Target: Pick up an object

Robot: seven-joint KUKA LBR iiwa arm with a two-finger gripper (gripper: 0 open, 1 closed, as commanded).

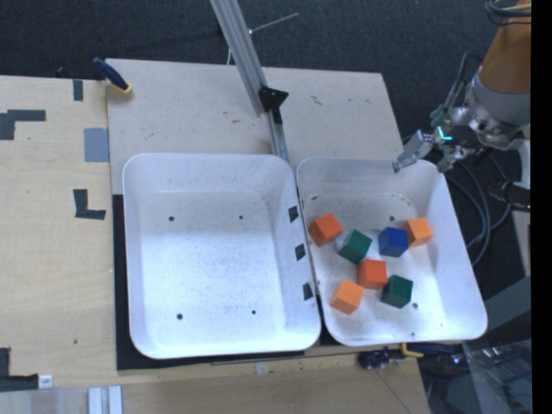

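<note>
No legible text or labels, seemingly.

A pale wooden bench top [250, 115] sits over a dark, carpet-like floor [129, 11] that fills the top of the view. To the left lies a lighter plywood panel [47, 257] marked with dark tape pieces [84, 203] (one patch is grey). A slanted metal rail [237, 33] crosses the bench. Black cables [483, 205], possibly power leads, trail at the right.

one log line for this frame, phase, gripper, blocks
phase: pre-grasp | gripper: over right bin far rim, holding nothing | blocks: seven in right bin, untouched
</note>
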